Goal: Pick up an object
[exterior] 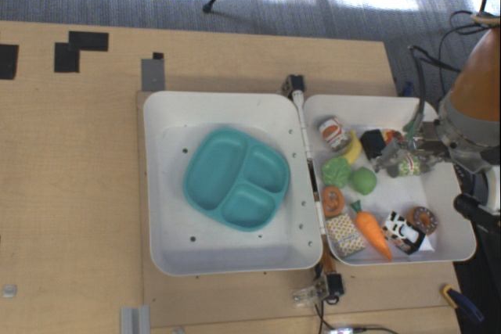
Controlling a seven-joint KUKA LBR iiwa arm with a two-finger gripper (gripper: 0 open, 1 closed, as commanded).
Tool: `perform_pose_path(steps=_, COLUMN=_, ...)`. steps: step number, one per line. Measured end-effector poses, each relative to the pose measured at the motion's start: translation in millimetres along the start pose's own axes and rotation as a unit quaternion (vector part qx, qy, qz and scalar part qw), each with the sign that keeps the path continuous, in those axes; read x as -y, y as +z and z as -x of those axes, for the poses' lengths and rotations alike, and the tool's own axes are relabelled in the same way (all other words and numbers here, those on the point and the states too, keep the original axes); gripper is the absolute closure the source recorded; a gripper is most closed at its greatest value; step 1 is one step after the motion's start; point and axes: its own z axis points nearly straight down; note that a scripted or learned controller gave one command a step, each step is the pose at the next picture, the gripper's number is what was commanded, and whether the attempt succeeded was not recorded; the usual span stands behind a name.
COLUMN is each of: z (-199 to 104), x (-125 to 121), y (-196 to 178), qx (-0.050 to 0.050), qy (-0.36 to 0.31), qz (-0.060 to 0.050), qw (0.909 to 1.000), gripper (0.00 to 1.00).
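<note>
**Camera view: gripper down among the toys in the right bin, grip unreadable**

Broad tan bench under two white bins set side by side, touching along a shared middle rim. In the left bin, a teal divided plate lying flat and turned at an angle, with bare white floor on all sides of it, widest toward the near edge.

Reaching in from the right, the grey arm with its orange band, over the far right corner of the right bin. At its tip the gripper, low in the upper middle of that bin; cannot tell whether spread or closed, nor whether anything is pinched. Just beside it a black block and a small green-and-white piece, contact unclear.

Toys packed along the left half and near edge of the right bin: an orange carrot lying slantwise, a checkered cracker against its left, a yellow banana, a leafy green vegetable touching a round green fruit, a small can at the far left, a black-and-white carton, a brown doughnut just beside it. Open white floor mainly along the right wall, between gripper and doughnut.
</note>
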Motion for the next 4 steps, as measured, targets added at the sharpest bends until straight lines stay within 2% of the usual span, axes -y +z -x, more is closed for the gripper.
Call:
perform_pose_path(steps=1, z=49.8, x=-28.1, y=127.0, qx=0.003, qy=0.001, qz=0.011, qw=0.9999, gripper=0.0)
perform_pose_path(steps=2, z=-31.1, x=-87.2, y=152.1, qx=0.0, qy=-0.001, qz=0.003, qw=1.0, gripper=0.0)
perform_pose_path(steps=3, z=-5.6, x=-142.7, y=155.8, qx=-0.002, qy=-0.002, qz=-0.022, qw=0.9998, gripper=0.0)
perform_pose_path(steps=4, z=33.1, x=-147.1, y=155.2, qx=-0.001, qy=-0.001, qz=-0.008, qw=1.0, gripper=0.0)
